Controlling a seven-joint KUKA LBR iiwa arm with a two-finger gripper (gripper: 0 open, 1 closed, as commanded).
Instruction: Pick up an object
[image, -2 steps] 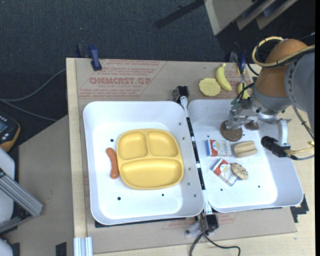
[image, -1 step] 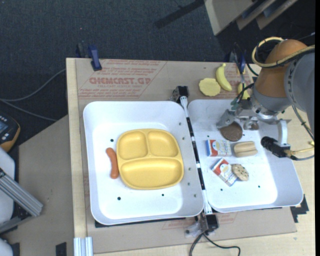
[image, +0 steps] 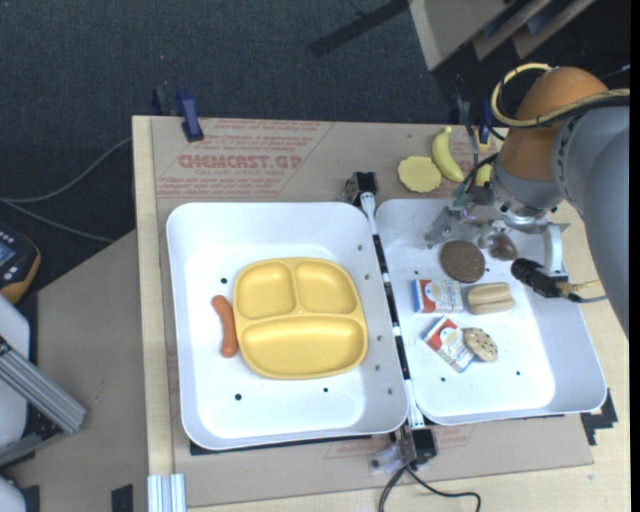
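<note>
Claw (image: 470, 222) low in right bin (image: 570, 390) — brown disc (image: 463, 261) just beneath

A yellow divided plate (image: 299, 318) is sitting in the left white bin (image: 200, 400), an orange-red sausage (image: 226, 326) beside it. Right of the plate are lying a dark brown disc (image: 463, 261), a tan bun (image: 489, 297), a speckled cookie (image: 481, 345) and red-white-blue packets (image: 436, 296).

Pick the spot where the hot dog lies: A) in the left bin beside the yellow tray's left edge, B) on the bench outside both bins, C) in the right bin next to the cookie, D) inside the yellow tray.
A: the hot dog lies on the left bin's floor, just off the yellow tray's left edge.
</note>
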